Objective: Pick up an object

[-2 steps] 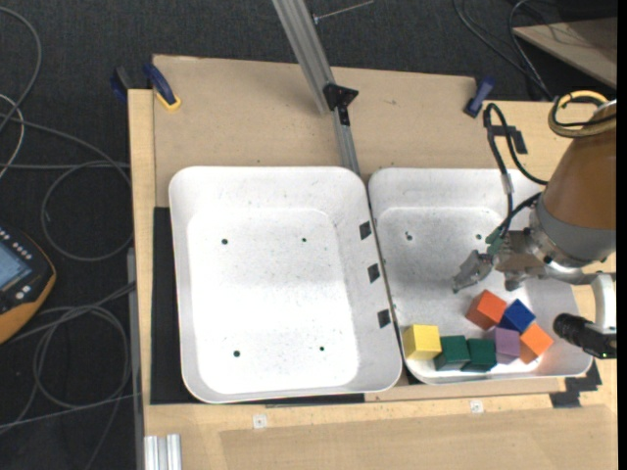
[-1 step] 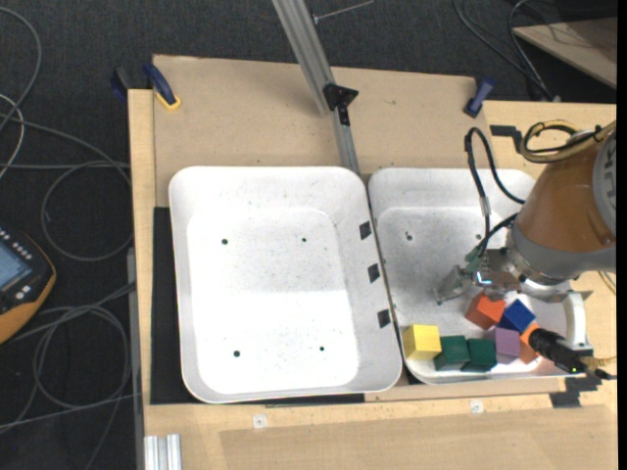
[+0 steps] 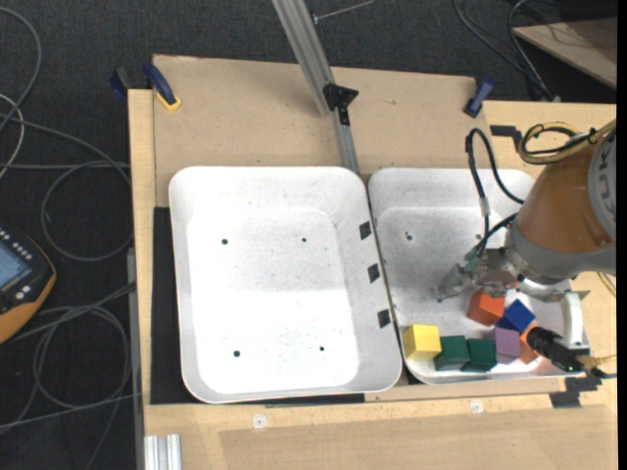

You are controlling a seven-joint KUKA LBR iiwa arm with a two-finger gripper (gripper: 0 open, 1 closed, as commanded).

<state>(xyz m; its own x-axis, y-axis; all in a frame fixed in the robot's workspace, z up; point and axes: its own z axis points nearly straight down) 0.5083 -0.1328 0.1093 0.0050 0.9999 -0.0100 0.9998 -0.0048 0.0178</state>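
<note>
The bench (image 3: 294, 429) is a broad sheet of pale board with two shallow white bins on it, side by side. The left bin (image 3: 265, 282) holds nothing but a few dark specks; the right bin (image 3: 431, 233) has all the blocks, crowded into its near corner. The arm (image 3: 563, 213) comes in from the right, a fat grey and orange bulk with black cables looping over it, and it hangs over the far-right part of that bin. Its gripper (image 3: 480, 277) sits low near the bin floor, just up and to the left of the heap, and from here I cannot tell whether it is spread or pinched, nor is any block clearly caught in it. The nearest piece is an orange block (image 3: 484, 307), just beside the tool on its near side, with a blue block (image 3: 518, 317) touching it on the right and a purple block (image 3: 507, 341) just below. Two green blocks (image 3: 464, 352) lie along the near wall, and a yellow block (image 3: 423, 340) sits at the left end of the row. The pick, I reckon, turns on this: the pile lies toward the near wall from the tool, so it wants a short shift that way. The tight packing could make a clean grip awkward.
</note>
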